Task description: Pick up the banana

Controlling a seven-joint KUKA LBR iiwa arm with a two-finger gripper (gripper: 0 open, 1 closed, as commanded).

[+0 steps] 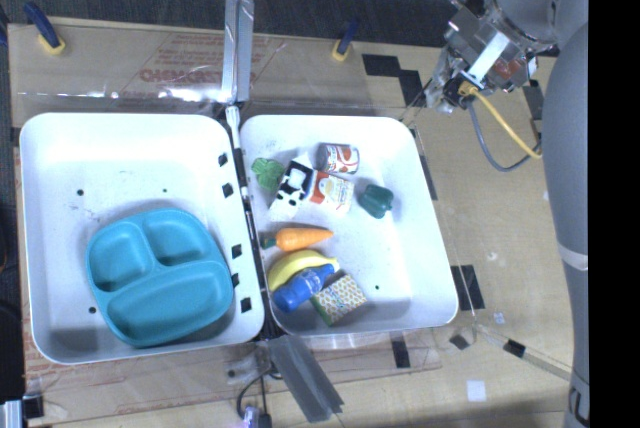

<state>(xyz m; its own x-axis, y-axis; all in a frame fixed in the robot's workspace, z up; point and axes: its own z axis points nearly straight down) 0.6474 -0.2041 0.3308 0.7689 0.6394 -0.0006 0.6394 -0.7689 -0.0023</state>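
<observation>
Up in the frame's upper right the gripper hangs outside the bins, can't tell its state, while the banana sits untouched lower-center in the right bin, so nothing's done yet.

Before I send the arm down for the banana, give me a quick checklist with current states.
1. Banana located, right bin, near front-left corner: ok.
2. Banana top free: not ok, blue bottle lies across it.
3. Side clearance: not ok, carrot close behind, bin wall on the left.
4. Pincer over banana: not ok, it sits outside the bin past the back-right corner.
5. Pincer opening: cannot tell.
</observation>
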